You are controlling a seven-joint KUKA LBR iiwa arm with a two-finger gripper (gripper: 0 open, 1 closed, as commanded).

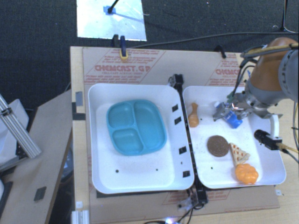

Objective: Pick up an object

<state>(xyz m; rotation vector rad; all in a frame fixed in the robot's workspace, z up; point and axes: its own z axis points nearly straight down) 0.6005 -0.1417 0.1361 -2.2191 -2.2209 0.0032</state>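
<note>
Reaching in from the right, hand (226, 112) low in the upper part of the right bin (202, 171), apparently closing around a small blue object (233, 120), though grip impossible to confirm; left bin (98, 171) holding only a teal divided plate (136, 127).

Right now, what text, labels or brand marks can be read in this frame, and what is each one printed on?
"CHEMCAST GP": red print on the protective sheet behind the left bin.
A second red print of the same style on the sheet behind the right bin: partly cut off by the arm, too blurred to read.
No readable text on the blue divided plate or the bin items.
</note>
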